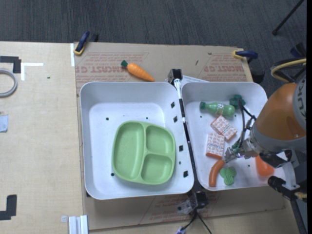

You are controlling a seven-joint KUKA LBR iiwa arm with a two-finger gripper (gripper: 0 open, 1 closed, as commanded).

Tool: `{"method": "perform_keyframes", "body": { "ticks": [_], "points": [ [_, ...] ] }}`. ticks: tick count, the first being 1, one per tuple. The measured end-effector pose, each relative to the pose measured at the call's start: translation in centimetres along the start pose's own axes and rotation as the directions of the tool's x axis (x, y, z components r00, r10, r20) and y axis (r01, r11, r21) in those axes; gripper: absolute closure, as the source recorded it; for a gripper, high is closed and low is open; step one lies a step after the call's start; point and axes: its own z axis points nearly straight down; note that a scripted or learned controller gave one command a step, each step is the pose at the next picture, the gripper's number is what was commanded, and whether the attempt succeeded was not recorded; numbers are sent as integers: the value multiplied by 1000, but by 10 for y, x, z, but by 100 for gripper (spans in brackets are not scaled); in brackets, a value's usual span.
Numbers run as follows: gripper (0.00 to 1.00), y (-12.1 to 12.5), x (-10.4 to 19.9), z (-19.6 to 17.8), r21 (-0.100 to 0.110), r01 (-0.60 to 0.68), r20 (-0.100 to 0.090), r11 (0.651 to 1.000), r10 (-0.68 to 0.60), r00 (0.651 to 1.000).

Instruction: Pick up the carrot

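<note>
Carrot (138, 71) lying on the cardboard at upper centre of the frame, outside both bins, just above the left bin (92, 130), green divided plate (144, 152) inside that bin, gripper (233, 152) low in the right bin (200, 130) at lower right, near a sausage (214, 173), fingers too small to judge.

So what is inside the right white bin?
The right bin holds a green bottle, two snack packets, an orange sausage-like piece and a green broccoli-like piece. The arm covers its right part.

plate (144, 152) in left bin (92, 130); carrot (138, 70) behind bins, on cardboard (112, 65).
</note>
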Motion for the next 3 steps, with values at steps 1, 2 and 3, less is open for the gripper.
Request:
{"method": "perform_keyframes", "body": {
  "ticks": [1, 2, 3],
  "points": [
    [100, -1, -7, -99, -1, -139, 2, 990, 139, 990],
    [100, 5, 30, 0, 0, 159, 1, 987, -159, 987],
    [100, -2, -15, -188, -2, 286, 4, 958, -286, 958]
  ]
}}
